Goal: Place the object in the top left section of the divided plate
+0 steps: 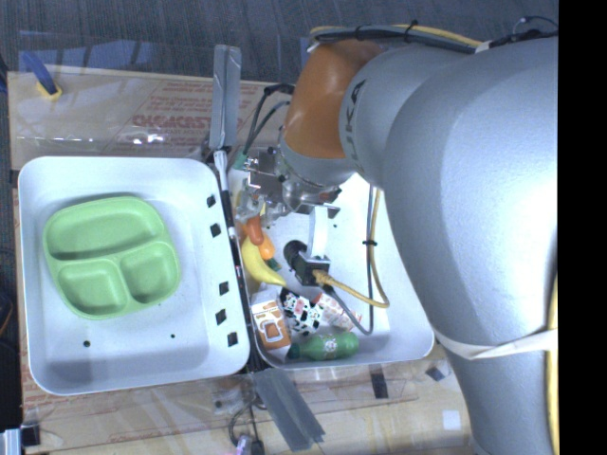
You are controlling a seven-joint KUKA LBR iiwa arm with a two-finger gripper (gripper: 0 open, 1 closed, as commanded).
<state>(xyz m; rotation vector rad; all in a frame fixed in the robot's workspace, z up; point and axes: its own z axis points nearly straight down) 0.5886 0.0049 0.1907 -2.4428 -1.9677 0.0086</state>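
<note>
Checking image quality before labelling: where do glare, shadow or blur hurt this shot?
Camera view: glare whitens the right bin floor; the arm looms large, shading the toy pile; the green plate is evenly lit and fairly sharp.

The divided plate [112,255], well left of the pincer [254,200], looks like smooth matt green plastic with a soft sheen on its ridges. The left bin [57,183] holding it is white plastic, smooth, faintly glossy along the rim. Just below the pincer, the toy banana [256,263] has a smooth, slightly shiny yellow surface, and further below it the green bottle [324,347] gleams like glossy plastic. The arm [455,178] to the pincer's right is matt grey, with a satin orange band [318,102]. The bench [123,112] above and left of the pincer appears to be pale wood under a clear, reflective plastic sheet.
</note>
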